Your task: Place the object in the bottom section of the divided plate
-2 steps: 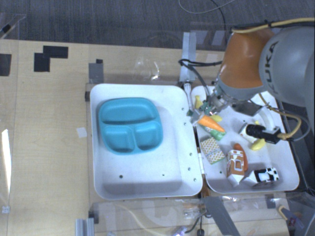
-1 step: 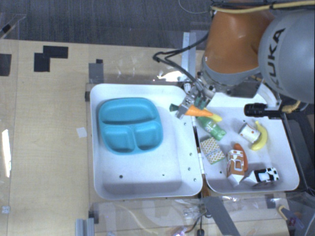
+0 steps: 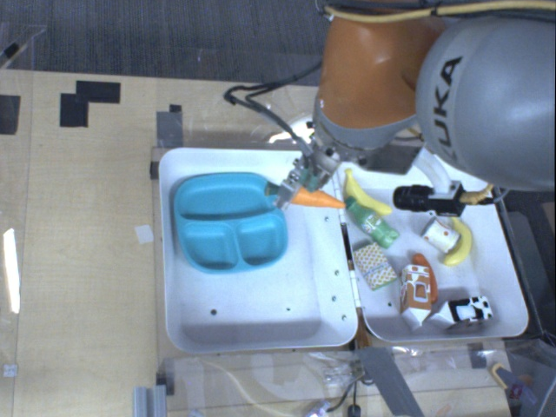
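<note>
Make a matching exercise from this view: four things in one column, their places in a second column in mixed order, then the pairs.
1. blue divided plate
2. carrot
3. green bottle
4. black and white cow toy

A. right bin, near front corner
B. left bin, at its right edge by the gripper
C. left bin, rear left
D. right bin, near the divider

Pairs: 1-C, 2-B, 3-D, 4-A

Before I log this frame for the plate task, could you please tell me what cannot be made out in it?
- Pincer, camera view: small and blurred against the blue divided plate; open or shut cannot be told.
- Carrot: its left end meets the pincer tip; whether it is gripped is unclear.
- Yellow banana: upper end hidden by the arm's orange wrist.
- Small black-and-white object: too small to identify.
</note>
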`<state>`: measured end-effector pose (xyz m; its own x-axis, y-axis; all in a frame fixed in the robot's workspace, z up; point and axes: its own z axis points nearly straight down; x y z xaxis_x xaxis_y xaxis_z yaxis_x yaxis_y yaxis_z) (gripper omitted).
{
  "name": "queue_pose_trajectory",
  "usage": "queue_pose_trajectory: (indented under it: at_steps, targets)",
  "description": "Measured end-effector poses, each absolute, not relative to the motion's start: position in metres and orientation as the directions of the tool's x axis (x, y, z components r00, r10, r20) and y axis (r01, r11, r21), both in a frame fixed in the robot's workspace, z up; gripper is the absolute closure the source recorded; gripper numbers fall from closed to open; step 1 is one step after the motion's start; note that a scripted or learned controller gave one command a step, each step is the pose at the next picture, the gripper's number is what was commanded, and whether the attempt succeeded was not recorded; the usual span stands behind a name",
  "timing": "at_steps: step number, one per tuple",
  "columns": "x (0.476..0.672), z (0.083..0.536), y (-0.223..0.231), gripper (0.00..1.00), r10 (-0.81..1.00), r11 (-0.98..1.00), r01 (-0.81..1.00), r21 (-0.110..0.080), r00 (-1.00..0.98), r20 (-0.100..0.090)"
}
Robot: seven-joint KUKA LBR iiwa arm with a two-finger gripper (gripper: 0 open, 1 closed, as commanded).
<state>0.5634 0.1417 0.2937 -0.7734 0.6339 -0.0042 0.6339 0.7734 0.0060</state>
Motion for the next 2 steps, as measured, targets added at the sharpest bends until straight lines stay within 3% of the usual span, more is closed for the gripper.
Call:
queue_pose_trajectory:
  at_steps: [1, 2]
  targets:
    - [0.616, 0.376, 0.203, 1.00, 0.570, 0.821, 0.570, 0.008, -0.821, -0.006]
    - [0.559, 0.273, 0.187, 1.00, 0.472, 0.882, 0.472, 0.003, -0.882, -0.003]
